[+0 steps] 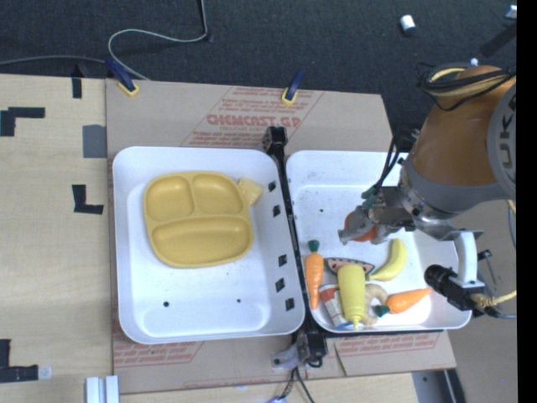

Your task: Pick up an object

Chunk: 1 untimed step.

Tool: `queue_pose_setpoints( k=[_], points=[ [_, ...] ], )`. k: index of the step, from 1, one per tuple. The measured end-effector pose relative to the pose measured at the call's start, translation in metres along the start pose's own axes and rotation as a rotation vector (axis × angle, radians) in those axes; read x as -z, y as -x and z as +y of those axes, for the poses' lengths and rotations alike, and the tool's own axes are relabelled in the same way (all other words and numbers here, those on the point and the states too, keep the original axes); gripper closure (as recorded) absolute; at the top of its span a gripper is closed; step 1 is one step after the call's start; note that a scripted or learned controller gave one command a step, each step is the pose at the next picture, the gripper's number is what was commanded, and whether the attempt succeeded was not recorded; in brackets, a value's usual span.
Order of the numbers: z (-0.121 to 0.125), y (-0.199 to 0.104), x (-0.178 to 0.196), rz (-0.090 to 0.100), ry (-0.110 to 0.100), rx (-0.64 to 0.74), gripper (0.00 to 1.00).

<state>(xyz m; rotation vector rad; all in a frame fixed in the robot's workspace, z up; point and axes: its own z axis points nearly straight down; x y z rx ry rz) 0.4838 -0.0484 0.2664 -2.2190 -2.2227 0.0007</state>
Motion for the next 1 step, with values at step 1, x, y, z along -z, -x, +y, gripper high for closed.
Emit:
queue_pose_setpoints(
  k=[1],
  points=[
    [0.0001, -0.0203, -0.0029, 0.0, 0.0, 0.0, 1.0]
  ],
)
